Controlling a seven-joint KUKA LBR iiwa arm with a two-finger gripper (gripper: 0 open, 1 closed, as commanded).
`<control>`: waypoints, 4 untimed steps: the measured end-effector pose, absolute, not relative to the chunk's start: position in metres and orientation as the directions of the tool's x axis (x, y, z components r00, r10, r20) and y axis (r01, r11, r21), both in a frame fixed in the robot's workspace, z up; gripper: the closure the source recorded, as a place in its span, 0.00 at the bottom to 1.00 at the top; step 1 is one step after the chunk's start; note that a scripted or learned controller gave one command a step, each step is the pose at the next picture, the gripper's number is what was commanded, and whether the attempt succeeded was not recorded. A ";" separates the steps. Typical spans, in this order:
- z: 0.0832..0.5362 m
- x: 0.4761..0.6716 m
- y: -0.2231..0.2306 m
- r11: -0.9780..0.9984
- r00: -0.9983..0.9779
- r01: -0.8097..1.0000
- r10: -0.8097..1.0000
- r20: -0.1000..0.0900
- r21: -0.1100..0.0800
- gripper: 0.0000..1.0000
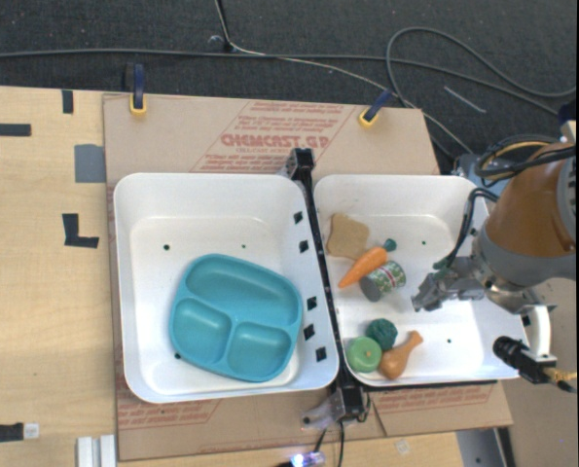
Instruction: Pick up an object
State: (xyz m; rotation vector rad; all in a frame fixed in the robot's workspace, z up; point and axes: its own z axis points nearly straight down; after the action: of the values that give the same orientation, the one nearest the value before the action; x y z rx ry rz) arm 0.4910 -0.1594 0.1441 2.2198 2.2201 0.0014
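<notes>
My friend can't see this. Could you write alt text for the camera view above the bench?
A grey and orange robot arm reaches from the right, its gripper hanging over the right bin beside a small can, carrot, bread slice and other toy food. The left bin holds a blue divided plate.

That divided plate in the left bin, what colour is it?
The plate is a plain teal blue, clearest in the camera view looking down on the bins.

Turquoise tray [235, 319] in white bin [133, 261], orange carrot [363, 267], tan bread slice [348, 234], green round toy [363, 356].
</notes>
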 end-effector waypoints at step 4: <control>0.238 0.525 -0.066 0.006 -0.006 1.000 1.000 0.001 -0.001 1.00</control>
State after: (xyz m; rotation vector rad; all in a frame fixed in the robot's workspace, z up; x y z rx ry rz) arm 0.5249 -0.0657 0.2378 2.2159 2.2289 0.0000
